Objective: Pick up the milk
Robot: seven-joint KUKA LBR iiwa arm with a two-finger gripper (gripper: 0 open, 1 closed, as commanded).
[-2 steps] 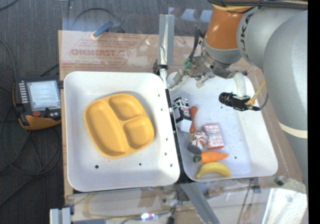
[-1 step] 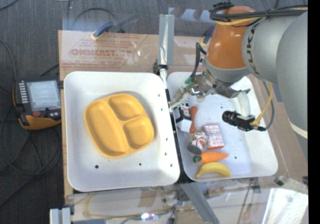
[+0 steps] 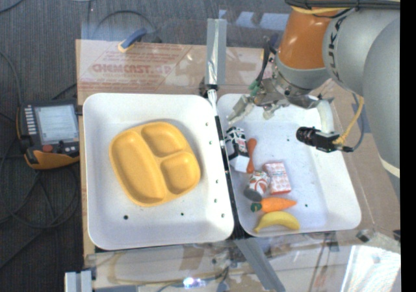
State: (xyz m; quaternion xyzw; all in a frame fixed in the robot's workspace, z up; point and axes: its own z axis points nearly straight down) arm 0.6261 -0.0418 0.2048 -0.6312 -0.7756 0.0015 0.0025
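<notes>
**Open claw hangs above the right bin, milk lying apart below it**

The gripper (image 3: 255, 105) hovers over the top-left part of the right bin (image 3: 331, 186), its two fingers spread with nothing between them. Below the claw, near the bin's left wall, lies the milk (image 3: 235, 140), a black-and-white carton. Further below sit a red-and-white box (image 3: 278, 177), a carrot (image 3: 278, 204) and a banana (image 3: 277, 222). Left of the claw, the other bin (image 3: 97, 219) holds a yellow divided tray (image 3: 155, 161).
</notes>
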